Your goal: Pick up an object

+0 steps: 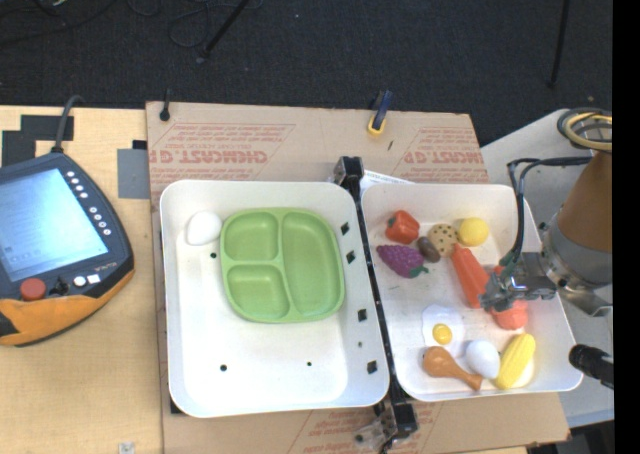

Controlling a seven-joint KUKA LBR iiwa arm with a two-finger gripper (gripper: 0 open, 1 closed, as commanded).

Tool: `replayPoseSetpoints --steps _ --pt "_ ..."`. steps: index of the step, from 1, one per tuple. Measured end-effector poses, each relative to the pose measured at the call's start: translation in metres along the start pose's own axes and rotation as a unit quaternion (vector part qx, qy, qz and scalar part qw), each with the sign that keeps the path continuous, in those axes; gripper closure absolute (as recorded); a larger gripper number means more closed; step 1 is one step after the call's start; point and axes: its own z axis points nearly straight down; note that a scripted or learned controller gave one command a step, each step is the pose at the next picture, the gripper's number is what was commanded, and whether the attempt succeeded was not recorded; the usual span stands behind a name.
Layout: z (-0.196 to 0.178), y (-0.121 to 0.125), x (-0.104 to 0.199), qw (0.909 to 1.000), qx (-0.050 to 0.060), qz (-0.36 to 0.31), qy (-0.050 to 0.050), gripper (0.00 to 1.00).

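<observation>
Camera view: the jaws [503,292] sit low in the right bin [400,362], just above a red toy piece [511,317] and beside the carrot [466,274]; I cannot tell how far apart they stand or whether they grip anything. Around them lie a corn cob [516,360], white egg [482,356], drumstick [448,365], fried egg [442,325], grapes [400,259], cookie [440,238], lemon [473,232] and red pepper [402,226]. A green divided plate [281,265] and another white egg [203,229] lie in the left bin [250,372].
</observation>
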Motion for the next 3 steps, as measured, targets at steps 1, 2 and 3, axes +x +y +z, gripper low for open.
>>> replayPoseSetpoints --steps 1,2,3 --pt "-0.033 0.001 -0.001 1.0000 0.001 0.000 0.000 1.00" --pt "-0.039 0.004 0.045 1.0000 0.002 -0.002 0.001 1.00" --pt "-0.025 0.005 0.097 1.0000 0.004 -0.002 0.002 1.00"
